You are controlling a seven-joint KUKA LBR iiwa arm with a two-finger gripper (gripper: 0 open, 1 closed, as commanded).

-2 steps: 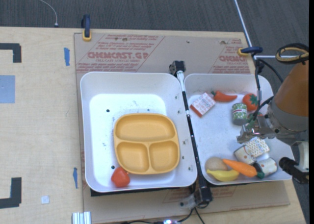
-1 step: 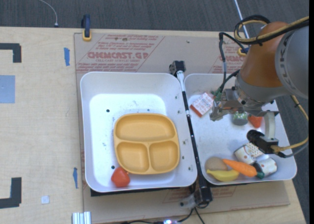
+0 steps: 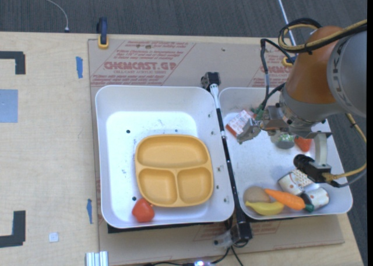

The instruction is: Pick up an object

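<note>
My gripper [image 3: 252, 128] hangs over the upper left part of the right bin [image 3: 256, 166], below the arm's orange band. A red and white packet [image 3: 237, 122] lies right beside it on its left, touching or nearly touching it; I cannot tell whether it is held. Under the wrist a small green-grey object [image 3: 284, 140] and a red-orange object [image 3: 303, 143] are partly hidden. At the bin's front lie a carrot [image 3: 285, 198], a banana [image 3: 264, 207] and a brown potato [image 3: 254, 194].
The left bin [image 3: 116, 142] holds a yellow divided tray [image 3: 173, 169] and a red tomato [image 3: 143, 210] at its front left corner. White and black items [image 3: 303, 182] sit at the right bin's front right. A black divider clip [image 3: 210, 80] stands between the bins.
</note>
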